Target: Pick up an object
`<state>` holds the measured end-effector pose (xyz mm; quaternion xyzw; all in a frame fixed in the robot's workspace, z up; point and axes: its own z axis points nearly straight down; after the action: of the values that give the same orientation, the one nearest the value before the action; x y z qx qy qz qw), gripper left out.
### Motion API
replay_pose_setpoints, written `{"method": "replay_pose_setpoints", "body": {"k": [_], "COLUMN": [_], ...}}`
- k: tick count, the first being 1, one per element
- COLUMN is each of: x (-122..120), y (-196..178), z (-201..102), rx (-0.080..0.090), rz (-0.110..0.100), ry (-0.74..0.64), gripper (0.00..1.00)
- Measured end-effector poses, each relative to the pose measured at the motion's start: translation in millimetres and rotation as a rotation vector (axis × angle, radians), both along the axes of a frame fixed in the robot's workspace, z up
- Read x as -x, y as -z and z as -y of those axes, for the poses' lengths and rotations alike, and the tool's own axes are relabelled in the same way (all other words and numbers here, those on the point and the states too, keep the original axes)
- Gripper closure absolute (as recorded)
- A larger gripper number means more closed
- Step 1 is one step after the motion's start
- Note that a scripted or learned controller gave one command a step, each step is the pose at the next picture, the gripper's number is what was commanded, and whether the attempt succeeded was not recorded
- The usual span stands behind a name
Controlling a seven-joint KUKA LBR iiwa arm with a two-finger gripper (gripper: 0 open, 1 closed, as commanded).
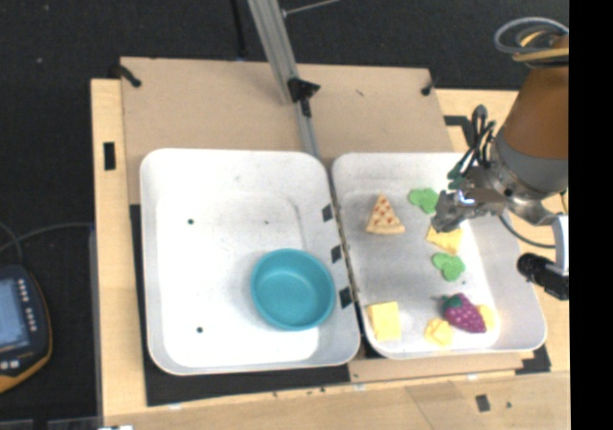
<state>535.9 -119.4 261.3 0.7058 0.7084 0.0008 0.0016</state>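
- Lying in the right bin [517,318], a small pale yellow piece [444,240] sits directly under the gripper [446,219]; its upper edge is hidden by the dark fingertips, so whether they touch it cannot be told.
- Its long axis runs roughly across the bin, tilted slightly down toward the right; the shape is too small to say which end leads.
- Whether the fingers are spread or closed cannot be told: they read as one dark mass from this height.
- Just up and left of the gripper lies a green piece [422,198]; a second green piece [448,266] lies just below the yellow one, close to it.
- Farther left is a pizza slice [384,216], its tip pointing toward the bin's far wall.
- Near the front wall lie a purple grape bunch [465,312], a small yellow item [439,330] beside it, and a yellow block [384,320] at the front left corner.
- The left bin [192,189] holds a blue bowl [292,288], upright, toward its front right.
- The arm's orange band [538,122] shows above the wrist at the right.
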Motion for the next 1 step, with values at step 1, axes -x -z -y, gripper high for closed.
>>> {"method": "replay_pose_setpoints", "body": {"k": [1], "x": [-18.9], "y": [-1.4], "z": [-41.9], "rx": [0.0], "rz": [-0.002], "ry": [0.001], "gripper": [1.0]}}
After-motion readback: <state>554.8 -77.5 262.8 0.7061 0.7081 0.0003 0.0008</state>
